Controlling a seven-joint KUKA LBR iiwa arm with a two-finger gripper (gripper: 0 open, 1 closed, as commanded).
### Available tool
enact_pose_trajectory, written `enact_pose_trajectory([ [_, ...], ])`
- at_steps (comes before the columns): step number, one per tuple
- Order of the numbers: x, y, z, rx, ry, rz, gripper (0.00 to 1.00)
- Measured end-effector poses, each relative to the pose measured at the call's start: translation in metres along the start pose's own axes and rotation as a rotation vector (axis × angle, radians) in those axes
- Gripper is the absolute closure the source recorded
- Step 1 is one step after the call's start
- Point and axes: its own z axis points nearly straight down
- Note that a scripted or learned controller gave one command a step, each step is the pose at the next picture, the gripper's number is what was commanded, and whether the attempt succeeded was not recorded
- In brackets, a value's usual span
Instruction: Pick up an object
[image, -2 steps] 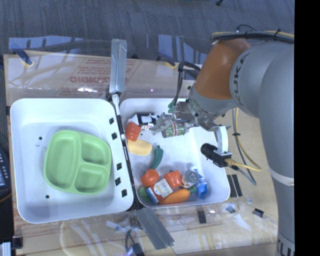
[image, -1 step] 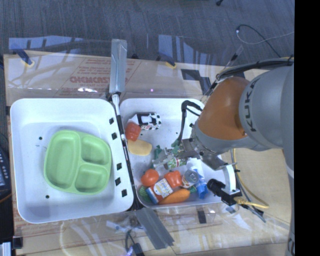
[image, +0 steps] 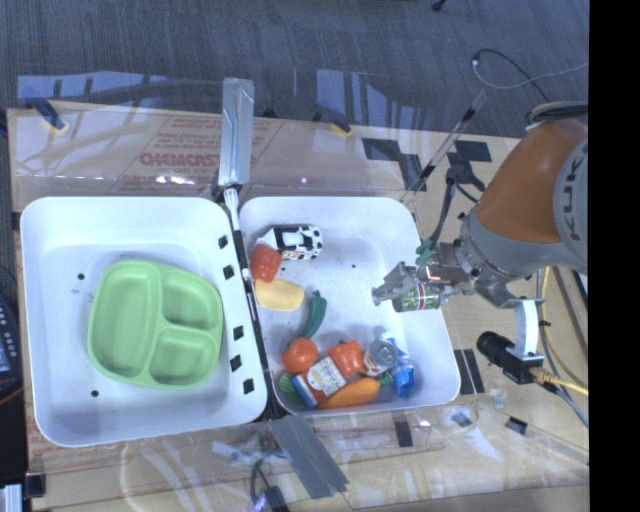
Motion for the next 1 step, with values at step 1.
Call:
enact_pose_trajectory([
  [1, 0.0670, -0.0341, 0.0854, 0.004, 0.003, -0.294, 0.00],
])
